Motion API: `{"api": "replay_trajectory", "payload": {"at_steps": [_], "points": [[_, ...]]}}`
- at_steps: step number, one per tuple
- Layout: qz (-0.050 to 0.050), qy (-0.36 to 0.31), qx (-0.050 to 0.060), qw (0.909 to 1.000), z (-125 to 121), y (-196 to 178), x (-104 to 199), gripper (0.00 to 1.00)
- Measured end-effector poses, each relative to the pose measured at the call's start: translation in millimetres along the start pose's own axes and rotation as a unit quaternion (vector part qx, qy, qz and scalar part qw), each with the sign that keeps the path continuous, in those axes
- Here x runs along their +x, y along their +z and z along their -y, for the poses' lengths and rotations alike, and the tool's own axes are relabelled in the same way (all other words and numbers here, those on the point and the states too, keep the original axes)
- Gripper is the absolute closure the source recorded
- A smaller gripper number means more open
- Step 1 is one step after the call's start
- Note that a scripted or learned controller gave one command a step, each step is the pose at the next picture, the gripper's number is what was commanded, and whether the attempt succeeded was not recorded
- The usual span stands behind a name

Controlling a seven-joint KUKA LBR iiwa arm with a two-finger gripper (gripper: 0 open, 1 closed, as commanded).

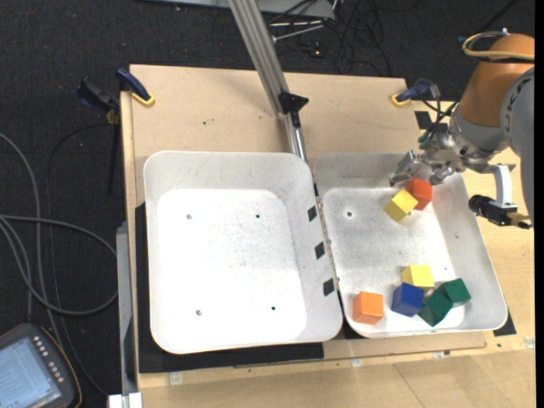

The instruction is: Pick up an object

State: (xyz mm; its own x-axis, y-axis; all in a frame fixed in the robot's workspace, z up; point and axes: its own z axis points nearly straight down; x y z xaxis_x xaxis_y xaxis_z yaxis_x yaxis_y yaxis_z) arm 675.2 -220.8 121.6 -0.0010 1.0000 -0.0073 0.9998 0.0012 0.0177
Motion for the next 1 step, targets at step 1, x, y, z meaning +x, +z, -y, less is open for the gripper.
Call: {"api": "replay_trajectory", "payload": {"at_steps": [1], "points": [[0.001,-0.001,-0.001,1.0000,-0.8,-8.9,0.1,1.00]]}}
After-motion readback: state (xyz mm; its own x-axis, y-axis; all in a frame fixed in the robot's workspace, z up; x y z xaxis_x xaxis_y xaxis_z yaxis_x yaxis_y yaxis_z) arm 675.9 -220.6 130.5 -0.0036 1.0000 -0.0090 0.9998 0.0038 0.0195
